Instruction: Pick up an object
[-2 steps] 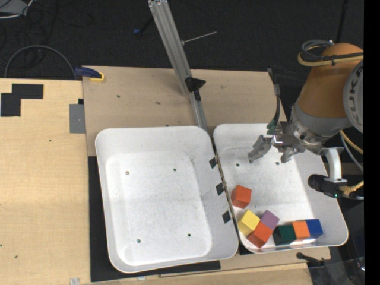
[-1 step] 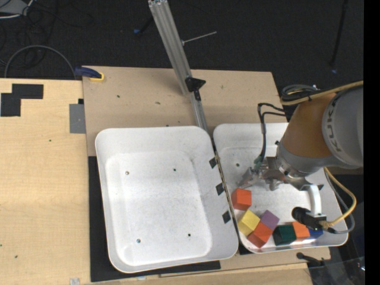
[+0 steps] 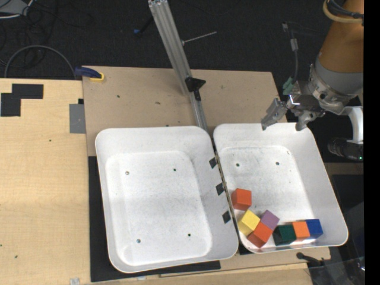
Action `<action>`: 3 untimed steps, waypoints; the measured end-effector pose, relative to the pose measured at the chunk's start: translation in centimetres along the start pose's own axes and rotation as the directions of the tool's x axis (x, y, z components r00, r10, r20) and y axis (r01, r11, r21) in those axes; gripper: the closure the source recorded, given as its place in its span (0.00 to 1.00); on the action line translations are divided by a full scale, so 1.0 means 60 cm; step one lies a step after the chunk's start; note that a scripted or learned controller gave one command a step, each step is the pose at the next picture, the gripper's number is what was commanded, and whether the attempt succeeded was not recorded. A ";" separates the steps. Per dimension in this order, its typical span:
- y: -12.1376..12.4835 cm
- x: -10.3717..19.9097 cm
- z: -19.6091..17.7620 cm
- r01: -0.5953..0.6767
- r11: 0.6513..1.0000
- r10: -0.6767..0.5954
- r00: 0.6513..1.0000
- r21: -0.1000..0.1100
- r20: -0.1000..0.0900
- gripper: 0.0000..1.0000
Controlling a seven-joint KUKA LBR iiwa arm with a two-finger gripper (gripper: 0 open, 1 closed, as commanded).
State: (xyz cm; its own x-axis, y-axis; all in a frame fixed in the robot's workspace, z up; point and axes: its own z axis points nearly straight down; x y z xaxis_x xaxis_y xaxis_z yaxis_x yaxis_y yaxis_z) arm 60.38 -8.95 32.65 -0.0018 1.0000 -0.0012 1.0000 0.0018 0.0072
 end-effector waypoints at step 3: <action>0.040 0.057 0.157 0.002 1.000 -0.002 1.000 0.012 -0.001 1.00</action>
State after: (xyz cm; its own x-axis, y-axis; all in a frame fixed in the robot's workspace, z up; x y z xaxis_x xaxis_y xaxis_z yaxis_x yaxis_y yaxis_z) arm 62.84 -5.53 23.27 -0.0036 1.0000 -0.0003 1.0000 0.0036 -0.0045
